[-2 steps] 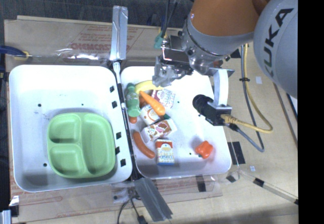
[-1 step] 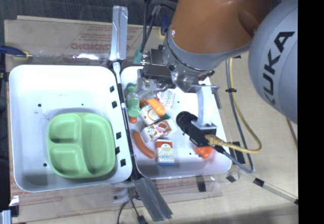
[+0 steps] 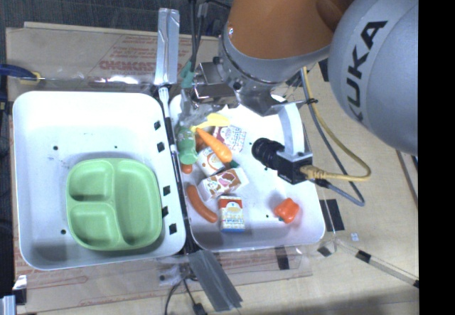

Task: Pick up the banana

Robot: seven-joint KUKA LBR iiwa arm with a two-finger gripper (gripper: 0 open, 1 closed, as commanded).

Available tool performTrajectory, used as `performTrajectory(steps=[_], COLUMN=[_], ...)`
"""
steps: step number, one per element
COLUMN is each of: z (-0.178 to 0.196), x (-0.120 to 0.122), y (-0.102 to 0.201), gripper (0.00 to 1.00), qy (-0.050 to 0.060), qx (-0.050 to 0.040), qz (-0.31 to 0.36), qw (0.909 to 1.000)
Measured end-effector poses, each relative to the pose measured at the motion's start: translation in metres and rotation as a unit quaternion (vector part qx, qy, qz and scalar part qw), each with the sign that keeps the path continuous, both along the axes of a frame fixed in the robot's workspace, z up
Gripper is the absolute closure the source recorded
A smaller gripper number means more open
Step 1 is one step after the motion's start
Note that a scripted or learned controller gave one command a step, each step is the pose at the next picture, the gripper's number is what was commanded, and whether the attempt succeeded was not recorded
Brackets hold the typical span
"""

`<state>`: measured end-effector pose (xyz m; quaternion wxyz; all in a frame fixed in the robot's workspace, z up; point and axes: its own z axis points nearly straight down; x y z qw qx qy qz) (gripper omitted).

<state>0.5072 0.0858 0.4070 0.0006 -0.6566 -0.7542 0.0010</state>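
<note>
Camera view | left bin (image 3: 28, 164): green divided plate (image 3: 114, 203) | right bin (image 3: 309, 232): banana (image 3: 215, 120) at far edge, beside carrot (image 3: 213, 144) | gripper (image 3: 202, 93) just above banana, opening cannot be told | step: approach; next: descend, close.

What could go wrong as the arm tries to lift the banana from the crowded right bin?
1. The banana is mostly hidden under the wrist, so the tool may catch just its end and slip off.
2. The carrot lies against the banana, so it could be grabbed or dragged instead.
3. The tool works close to the right bin wall by the divider, so it may strike the rim.
</note>
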Motion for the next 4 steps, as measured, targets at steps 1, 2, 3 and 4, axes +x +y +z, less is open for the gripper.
performTrajectory(steps=[1,2,3,4], z=[0.034,0.035,0.045,0.056], x=[-0.030,-0.020,-0.020,-0.019], y=[0.022,0.079,0.081,0.083], gripper=[1.00,1.00,1.00,1.00], qy=[-0.002,-0.002,-0.002,-0.002], qx=[0.0003,0.0004,0.0000,-0.0005], qz=[0.089,0.210,0.213,0.217], qw=[0.9960,0.9778,0.9771,0.9762])
